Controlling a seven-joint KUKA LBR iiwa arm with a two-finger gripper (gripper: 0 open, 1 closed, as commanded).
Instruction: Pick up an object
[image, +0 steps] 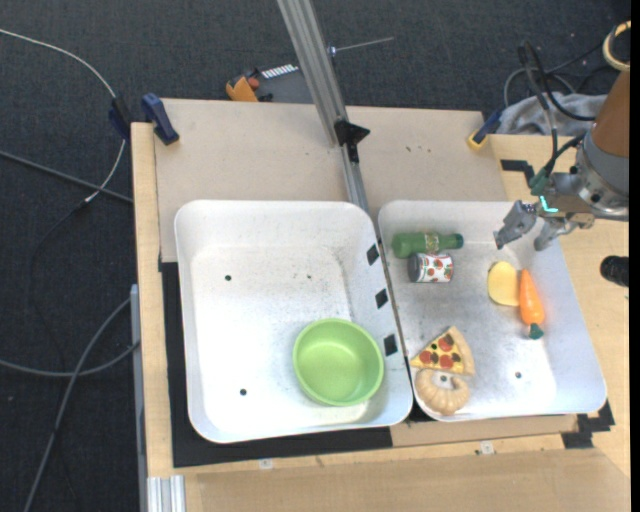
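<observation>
My gripper (530, 232) hangs over the back right part of the right bin (560, 395), fingers spread open with nothing between them. Just below it lie a yellow lemon-like piece (503, 283) and an orange carrot (530, 301), side by side. To the gripper's left a green bottle (427, 243) lies on its side, with a small red-and-white can (432, 268) in front of it. Near the bin's front edge sit a pizza slice (444, 352) and a tan donut (441, 391).
The left bin (240, 270) holds a green bowl (338, 361) at its front right. A metal pole (320, 70) rises from the back, ending between the bins. Blue clamps (160, 117) grip the bench's back corners.
</observation>
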